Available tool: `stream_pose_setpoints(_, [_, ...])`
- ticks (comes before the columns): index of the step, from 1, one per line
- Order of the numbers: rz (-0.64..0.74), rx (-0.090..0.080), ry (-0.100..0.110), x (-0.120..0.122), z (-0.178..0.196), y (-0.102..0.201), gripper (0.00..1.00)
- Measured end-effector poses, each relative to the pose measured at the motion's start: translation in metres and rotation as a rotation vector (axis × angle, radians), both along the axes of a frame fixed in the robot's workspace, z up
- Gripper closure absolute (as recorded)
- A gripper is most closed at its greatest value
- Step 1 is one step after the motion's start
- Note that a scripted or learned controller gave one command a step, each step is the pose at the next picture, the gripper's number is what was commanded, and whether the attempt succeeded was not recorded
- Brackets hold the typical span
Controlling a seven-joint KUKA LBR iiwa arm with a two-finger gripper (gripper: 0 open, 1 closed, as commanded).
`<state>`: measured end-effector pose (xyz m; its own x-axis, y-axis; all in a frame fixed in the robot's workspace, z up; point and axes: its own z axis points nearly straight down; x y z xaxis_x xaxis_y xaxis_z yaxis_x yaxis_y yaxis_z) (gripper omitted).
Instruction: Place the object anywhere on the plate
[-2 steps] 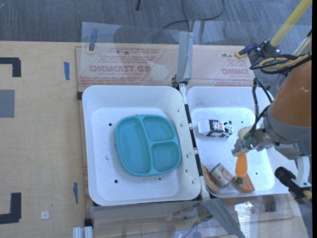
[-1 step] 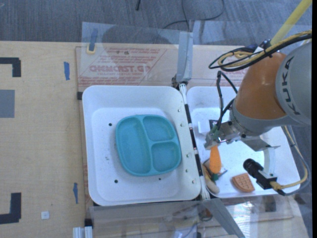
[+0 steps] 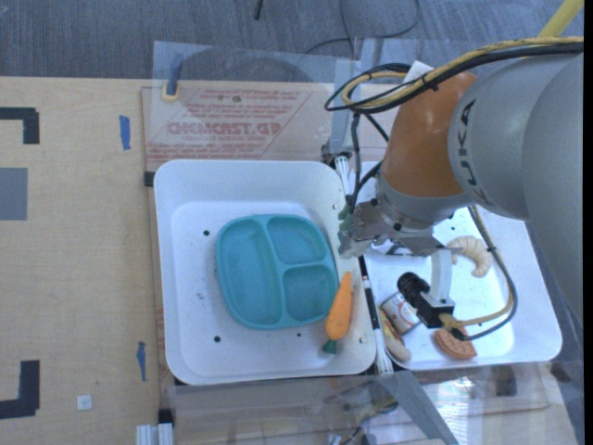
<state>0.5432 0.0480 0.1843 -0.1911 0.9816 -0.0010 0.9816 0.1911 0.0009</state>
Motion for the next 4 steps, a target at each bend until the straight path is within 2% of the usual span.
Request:
stream_pose_setpoints(1, [0.066, 0.000, -0.001, 0.024, -0.047, 0.092, 1.00])
stream_pose_setpoints(2, [0.143, 0.001, 0.003, -0.004, 0.000, 0.019, 1.00])
stream_pose_setpoints(3, [0.089, 0.000, -0.001, 0.025, 0.000, 0.034, 1.00])
stream_pose_setpoints(4, [0.044, 0.000, 0.000, 0.078, -0.041, 0.097, 1.00])
